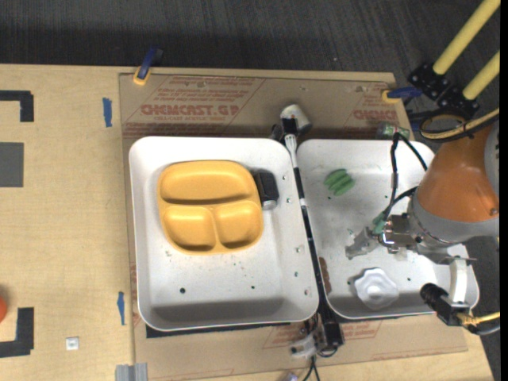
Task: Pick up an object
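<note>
- claw (359,244) low inside right bin (365,155), near its middle; fingers point toward 9 o'clock, look slightly parted but blurred, so open or closed: cannot tell. nothing visible between them.
- arm (456,193) enters from 3 o'clock, orange band above wrist.
- white lumpy object (373,286) just beside claw at 5 o'clock, on bin floor, apart from it.
- green object (340,182) at 11 o'clock of claw, well apart, upper part of same bin.
- left bin (206,292): yellow divided tray (210,205), dark object (266,187) touching its 3 o'clock edge.
- both bins on cardboard on counter (63,213).
- risk: claw sits between the two right-bin objects, likely closes on nothing; white piece on white floor, smooth shape, could slip or get nudged away.
</note>
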### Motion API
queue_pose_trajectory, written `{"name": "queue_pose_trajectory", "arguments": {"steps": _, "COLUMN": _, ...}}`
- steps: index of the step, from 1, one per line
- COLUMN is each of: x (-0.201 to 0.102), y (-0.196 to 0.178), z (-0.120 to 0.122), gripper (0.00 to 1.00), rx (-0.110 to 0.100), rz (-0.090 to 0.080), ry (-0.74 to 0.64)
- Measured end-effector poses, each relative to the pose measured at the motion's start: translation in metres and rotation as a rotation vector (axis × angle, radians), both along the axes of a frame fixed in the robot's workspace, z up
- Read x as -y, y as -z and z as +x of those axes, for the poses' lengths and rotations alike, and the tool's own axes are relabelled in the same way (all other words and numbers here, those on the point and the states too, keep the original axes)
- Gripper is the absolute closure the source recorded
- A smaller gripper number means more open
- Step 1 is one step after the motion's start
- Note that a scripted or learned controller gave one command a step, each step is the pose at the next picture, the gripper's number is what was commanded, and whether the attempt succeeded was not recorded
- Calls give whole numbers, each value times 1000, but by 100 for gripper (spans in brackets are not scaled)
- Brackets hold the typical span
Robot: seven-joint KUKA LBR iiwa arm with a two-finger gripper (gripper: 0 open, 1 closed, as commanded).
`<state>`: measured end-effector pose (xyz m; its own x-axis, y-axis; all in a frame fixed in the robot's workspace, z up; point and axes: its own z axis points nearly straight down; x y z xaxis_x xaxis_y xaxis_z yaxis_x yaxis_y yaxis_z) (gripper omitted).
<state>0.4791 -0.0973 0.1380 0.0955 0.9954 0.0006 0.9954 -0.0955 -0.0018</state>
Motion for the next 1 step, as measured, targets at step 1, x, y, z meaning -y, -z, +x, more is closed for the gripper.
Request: {"name": "queue_pose_trajectory", "arguments": {"steps": 1, "x": 51, "y": -29, "z": 47, "gripper": 0, "rx": 4, "rz": -2, "ry": -105}}
